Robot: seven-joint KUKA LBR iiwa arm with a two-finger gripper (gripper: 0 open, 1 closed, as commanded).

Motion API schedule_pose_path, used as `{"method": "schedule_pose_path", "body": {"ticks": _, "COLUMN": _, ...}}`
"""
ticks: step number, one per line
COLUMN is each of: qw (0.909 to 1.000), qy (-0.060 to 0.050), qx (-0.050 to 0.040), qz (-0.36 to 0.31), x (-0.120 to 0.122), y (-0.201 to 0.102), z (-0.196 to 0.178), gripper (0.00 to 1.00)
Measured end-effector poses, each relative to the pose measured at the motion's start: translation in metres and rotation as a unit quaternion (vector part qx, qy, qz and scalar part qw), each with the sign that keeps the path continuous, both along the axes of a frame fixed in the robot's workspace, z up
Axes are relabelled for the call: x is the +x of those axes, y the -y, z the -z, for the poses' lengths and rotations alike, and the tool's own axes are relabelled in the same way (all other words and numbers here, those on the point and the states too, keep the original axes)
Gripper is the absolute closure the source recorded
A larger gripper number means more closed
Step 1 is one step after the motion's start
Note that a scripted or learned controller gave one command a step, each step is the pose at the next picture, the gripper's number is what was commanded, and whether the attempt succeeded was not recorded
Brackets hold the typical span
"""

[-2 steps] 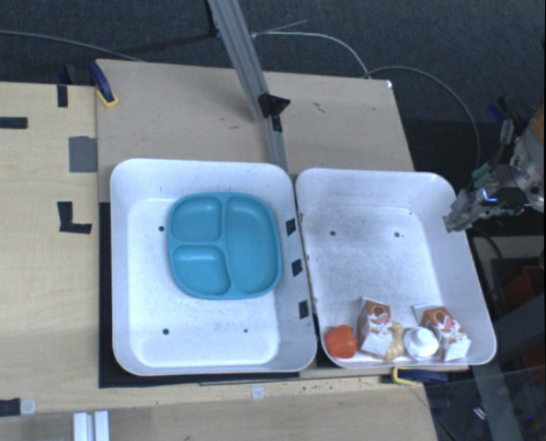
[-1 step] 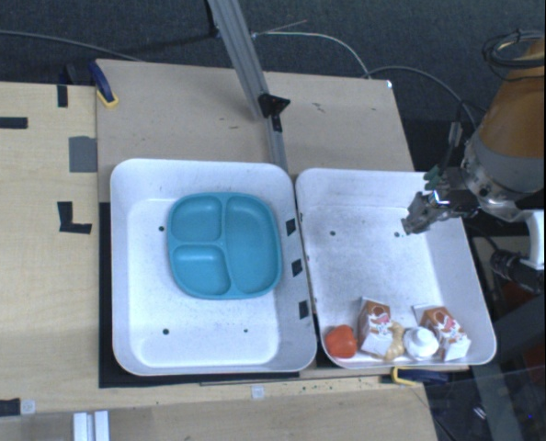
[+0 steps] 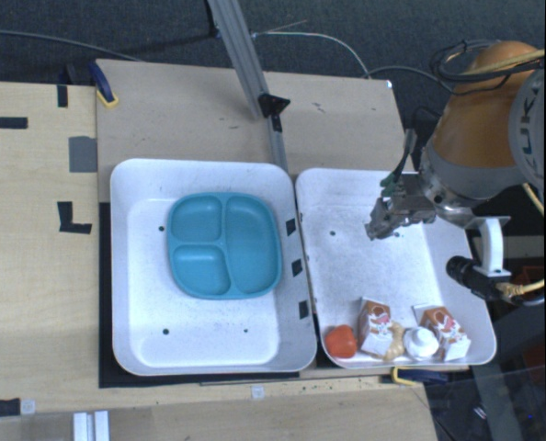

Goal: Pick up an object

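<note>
My gripper (image 3: 381,230) hangs over the upper middle of the right bin (image 3: 346,200), its dark fingertips pointing down and left with nothing visible between them. Along that bin's near edge lie a red-orange ball (image 3: 341,341), a red and white carton (image 3: 375,326), a small beige piece (image 3: 397,341), a white round lid-like object (image 3: 423,343) and a second red and white carton (image 3: 441,326). All of them rest well below the gripper, apart from it.
The left bin (image 3: 135,274) holds a blue divided plate (image 3: 224,245). A grey metal pole (image 3: 241,39) slants in from the top toward the gap between the bins. The arm's orange and grey body (image 3: 484,127) overhangs the right bin's far right side.
</note>
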State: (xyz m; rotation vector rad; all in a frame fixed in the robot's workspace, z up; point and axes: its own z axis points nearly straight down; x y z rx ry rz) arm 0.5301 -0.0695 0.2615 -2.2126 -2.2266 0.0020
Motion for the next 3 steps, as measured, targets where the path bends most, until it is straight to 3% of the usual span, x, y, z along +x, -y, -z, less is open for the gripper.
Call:
{"method": "schedule_pose_path", "body": {"ticks": 2, "qw": 1.0000, "qy": 0.001, "qx": -0.0002, "qz": 0.000, "x": 0.022, "y": -0.101, "z": 0.002, "gripper": 1.00}}
{"method": "schedule_pose_path", "body": {"ticks": 3, "qw": 1.0000, "qy": 0.000, "qx": 0.0001, "qz": -0.001, "x": 0.022, "y": -0.156, "z": 0.004, "gripper": 1.00}}
